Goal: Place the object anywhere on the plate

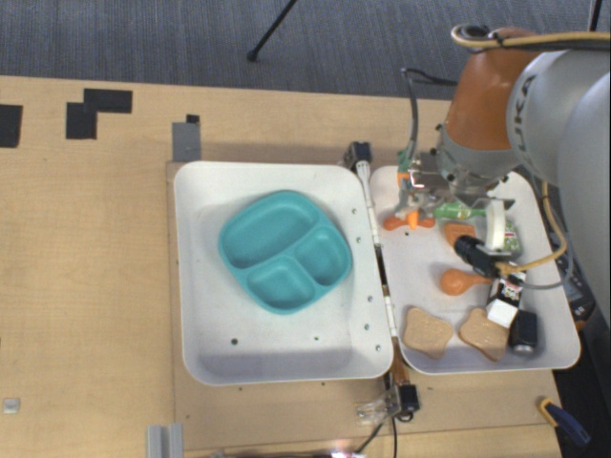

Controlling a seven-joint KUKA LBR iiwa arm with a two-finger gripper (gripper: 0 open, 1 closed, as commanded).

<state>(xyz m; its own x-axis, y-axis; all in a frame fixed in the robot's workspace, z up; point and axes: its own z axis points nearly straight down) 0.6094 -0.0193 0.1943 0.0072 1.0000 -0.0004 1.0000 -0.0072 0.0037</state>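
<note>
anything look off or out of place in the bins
Nothing looks spilled or damaged. The teal plate sits askew in the left bin, bare. The small objects, bread-like pieces included, crowd the right bin under the claw.

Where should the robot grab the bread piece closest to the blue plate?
Probably from straight above, pinching the bread piece across its narrower sides. It lies flat near the front of the right bin, so nothing sticks up to hold. The second bread piece sits apart on its right, leaving room for the fingers. The pincer is at the bin's far end.
</note>
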